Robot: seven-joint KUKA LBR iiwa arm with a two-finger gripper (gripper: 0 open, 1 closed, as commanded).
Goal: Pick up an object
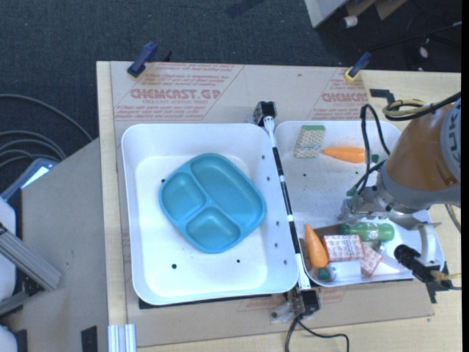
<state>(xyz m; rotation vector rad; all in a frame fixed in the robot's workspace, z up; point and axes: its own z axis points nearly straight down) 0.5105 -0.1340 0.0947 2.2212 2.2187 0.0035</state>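
Observation:
The right bin (322, 189) holds several small items. A green bottle (371, 232) lies on its side near the front right, beside a red-and-white box (343, 248) and a small red-and-white packet (371, 262). An orange carrot (316, 246) lies along the bin's front left, with a small green piece (325, 273) below it. At the back lie a second carrot (343, 153) and a green-topped box (309, 141). My gripper (357, 210) is low in the bin, just above the left end of the green bottle; the wrist hides its tips.
The left bin (146, 255) holds a blue divided plate (212, 201). A black divider rail (280, 189) runs between the bins. The arm's orange band (421, 152) and black cables (370, 134) hang over the right bin's right side.

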